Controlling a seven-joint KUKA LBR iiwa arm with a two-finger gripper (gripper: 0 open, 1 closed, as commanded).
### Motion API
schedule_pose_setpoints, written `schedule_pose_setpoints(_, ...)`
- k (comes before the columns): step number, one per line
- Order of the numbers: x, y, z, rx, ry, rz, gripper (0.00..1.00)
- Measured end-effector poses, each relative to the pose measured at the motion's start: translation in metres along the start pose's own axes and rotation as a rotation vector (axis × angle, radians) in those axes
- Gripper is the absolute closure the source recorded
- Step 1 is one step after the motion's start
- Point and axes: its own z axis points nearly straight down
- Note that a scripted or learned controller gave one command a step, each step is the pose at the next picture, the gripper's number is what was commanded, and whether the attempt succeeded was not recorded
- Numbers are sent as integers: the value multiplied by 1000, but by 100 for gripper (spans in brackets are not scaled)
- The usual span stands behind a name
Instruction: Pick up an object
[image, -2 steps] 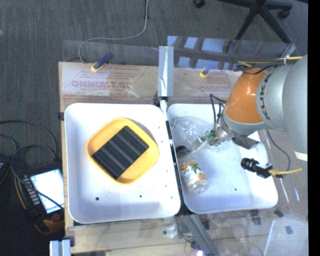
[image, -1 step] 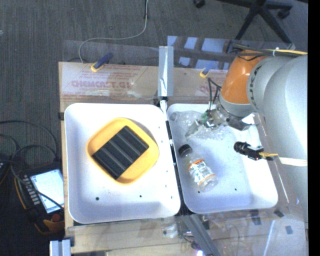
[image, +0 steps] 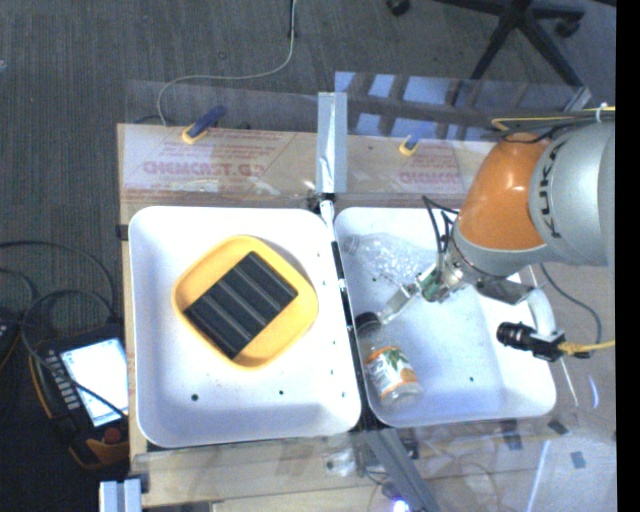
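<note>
Nearest us looms the arm (image: 530, 200), at the right of the frame, above the right bin (image: 520, 395). Its gripper (image: 432, 285) sits mid-bin; we cannot tell its state. A clear bottle (image: 385, 262) lies at the bin's upper left, its long axis running down-left, dark cap toward the divider. A can (image: 390, 372) lies below. We judge slick plastic could slip, or roll against the wall.

Right bin (image: 520, 395) floor lies open right of the can (image: 390, 372) and bottle (image: 385, 262).

Robot lab: bench (image: 230, 165), cables (image: 60, 270), carpet.
</note>
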Motion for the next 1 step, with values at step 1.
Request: schedule_pose_setpoints(1,-48,47,35,-17,-10,244,0)
